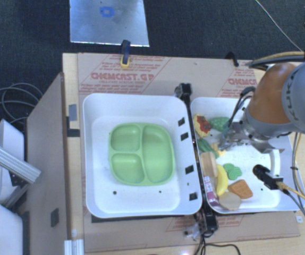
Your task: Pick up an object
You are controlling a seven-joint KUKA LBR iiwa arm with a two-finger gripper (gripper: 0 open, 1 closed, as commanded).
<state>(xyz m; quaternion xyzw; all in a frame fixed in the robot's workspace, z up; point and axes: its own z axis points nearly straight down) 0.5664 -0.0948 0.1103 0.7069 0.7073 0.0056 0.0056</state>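
**Crowded bin, hidden grip: a miss or a double pick is being risked**

The gripper [225, 141] is being held low in the right bin [259, 206], over its upper left part, among a cluster of toy foods. Whether it is open or closed cannot be told, as the tip is being hidden by the wrist. Nothing is being shown as held.

The candidates for picking are being kept in that bin, mostly along its left wall. A yellow-and-red piece [201, 124] and a green leafy piece [219, 124] are lying just beside the gripper. A beige block [208, 163], a banana [222, 180], a green lump [232, 170], an orange wedge [241, 188] and a tan disc [229, 201] are lying lower down.

Several risks are being judged likely. Because the pieces are touching or nearly so, two may be caught at once, or one may be pushed aside. Pieces against the wall are being left little room on that side. The smooth, hard-looking plastic and the rounded shapes, the banana's curve above all, may be squeezed out and lost. The flat wedge and disc are lying low and may be skimmed over.

The left bin [96, 195] is being occupied by a glossy green plate [142, 154] with three compartments. Both bins are shallow, white and round-cornered.
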